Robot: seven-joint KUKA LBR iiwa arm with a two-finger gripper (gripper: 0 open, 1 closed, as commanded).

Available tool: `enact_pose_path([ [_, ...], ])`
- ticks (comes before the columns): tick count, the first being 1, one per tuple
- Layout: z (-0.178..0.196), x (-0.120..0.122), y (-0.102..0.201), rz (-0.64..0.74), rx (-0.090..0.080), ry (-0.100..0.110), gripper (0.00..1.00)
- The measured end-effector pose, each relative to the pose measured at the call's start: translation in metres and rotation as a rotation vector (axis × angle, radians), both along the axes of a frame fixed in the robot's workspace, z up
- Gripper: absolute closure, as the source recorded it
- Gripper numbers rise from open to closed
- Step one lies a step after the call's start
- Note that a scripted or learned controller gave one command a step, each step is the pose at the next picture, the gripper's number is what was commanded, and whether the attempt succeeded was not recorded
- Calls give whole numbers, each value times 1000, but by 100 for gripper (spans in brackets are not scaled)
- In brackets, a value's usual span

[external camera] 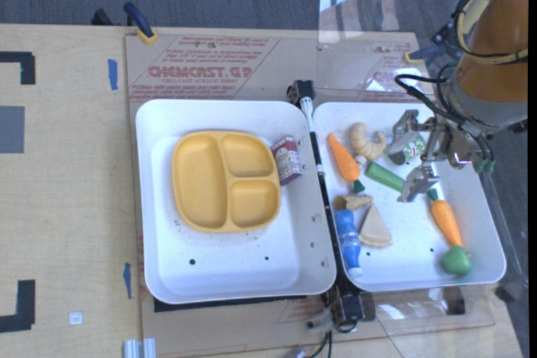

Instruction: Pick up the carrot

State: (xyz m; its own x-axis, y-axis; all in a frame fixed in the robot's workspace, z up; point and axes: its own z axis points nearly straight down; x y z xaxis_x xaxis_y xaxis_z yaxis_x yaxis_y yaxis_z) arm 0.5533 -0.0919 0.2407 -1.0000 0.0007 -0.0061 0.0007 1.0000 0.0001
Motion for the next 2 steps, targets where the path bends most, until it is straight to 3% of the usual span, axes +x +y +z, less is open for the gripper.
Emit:
enact_pose_path([
  [1, -99, -16, -76, -11, 0, 11, 0],
  [2, -147, -3, -124, 23, 0, -1, 0],
])
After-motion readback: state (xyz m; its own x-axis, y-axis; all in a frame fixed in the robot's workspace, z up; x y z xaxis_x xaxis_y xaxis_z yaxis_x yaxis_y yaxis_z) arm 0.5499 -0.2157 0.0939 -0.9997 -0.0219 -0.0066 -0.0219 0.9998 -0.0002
